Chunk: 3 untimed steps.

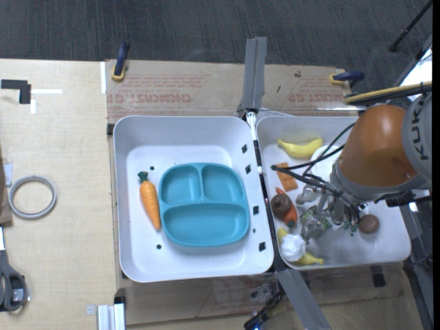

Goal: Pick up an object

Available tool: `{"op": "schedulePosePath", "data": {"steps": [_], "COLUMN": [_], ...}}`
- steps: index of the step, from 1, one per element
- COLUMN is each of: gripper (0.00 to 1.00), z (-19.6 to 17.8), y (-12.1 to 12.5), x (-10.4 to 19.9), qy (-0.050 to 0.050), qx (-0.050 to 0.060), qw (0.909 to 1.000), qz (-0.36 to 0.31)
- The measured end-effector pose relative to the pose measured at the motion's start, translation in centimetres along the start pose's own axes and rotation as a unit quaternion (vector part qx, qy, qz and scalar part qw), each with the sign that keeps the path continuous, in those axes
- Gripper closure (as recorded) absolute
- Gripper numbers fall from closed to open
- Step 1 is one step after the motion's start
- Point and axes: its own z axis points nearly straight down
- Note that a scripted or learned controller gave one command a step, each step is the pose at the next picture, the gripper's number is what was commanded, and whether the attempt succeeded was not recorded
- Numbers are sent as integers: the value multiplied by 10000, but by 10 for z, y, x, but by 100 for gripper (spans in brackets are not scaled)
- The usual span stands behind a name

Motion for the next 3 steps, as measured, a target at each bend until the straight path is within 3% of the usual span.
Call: {"op": "schedulePosePath", "data": {"steps": [1,3], "gripper": [0,0], "z": [0,0], "y": [3,3], "x": [-16,2], "qy": [-1,9], "qx": [4,0], "qw": [9997,10000], "qz": [-264,57]}}
